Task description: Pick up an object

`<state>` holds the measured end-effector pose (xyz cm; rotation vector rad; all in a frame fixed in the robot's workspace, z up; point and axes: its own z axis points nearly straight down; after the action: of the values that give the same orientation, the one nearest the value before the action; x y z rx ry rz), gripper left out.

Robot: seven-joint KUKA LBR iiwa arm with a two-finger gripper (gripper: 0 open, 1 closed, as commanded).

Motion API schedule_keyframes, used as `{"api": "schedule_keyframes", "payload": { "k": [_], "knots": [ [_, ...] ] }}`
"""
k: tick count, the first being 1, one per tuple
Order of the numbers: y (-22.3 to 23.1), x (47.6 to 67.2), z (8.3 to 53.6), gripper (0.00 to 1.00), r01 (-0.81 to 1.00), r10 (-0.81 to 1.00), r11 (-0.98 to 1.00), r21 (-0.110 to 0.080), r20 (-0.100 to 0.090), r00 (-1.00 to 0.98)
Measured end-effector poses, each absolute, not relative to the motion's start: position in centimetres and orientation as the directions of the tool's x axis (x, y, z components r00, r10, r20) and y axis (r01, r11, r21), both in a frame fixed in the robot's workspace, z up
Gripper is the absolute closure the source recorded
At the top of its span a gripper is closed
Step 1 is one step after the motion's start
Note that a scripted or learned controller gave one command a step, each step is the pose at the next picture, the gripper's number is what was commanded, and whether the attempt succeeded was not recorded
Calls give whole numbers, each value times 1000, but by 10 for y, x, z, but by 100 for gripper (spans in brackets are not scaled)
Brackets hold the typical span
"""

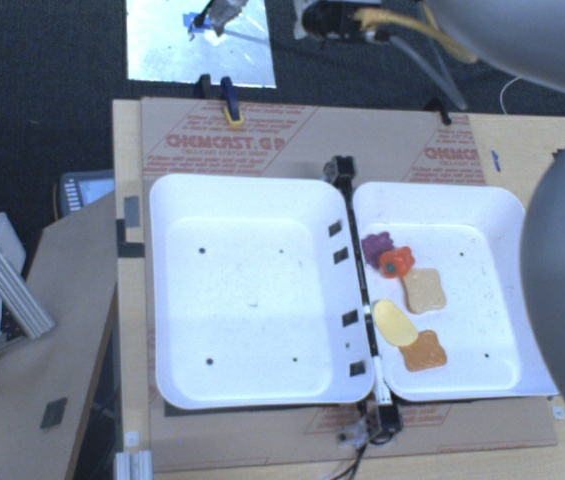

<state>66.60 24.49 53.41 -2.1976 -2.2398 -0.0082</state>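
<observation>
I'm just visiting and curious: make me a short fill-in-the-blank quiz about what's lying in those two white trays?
1. All the small items lie in the ____ bin.
2. The purple item touches a ____ one beside it.
3. The yellow oval lies close to the ____ between the two bins.
4. The number of small items in that bin is ____.

Missing words: right; red; divider; five

1. A small purple lumpy toy, like a grape bunch (376, 244), lies near the left wall of the right-hand shallow white bin (492, 208).
2. A red-orange round toy with a green top (396, 262) sits touching the purple piece.
3. A pale tan toast-shaped slice (425, 291) lies flat just below.
4. A yellow oval piece (394, 322) rests beside the divider.
5. A brown-orange flat square piece (423, 352) lies against the yellow oval's lower edge.
</observation>
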Motion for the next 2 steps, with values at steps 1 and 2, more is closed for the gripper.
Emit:
{"api": "schedule_keyframes", "payload": {
  "k": [1,2],
  "knots": [
    [235,668,547,100,1000,1000,8,4,2,-8],
    [234,647,357,100,1000,1000,-1,-16,-5,0]
  ]
}}
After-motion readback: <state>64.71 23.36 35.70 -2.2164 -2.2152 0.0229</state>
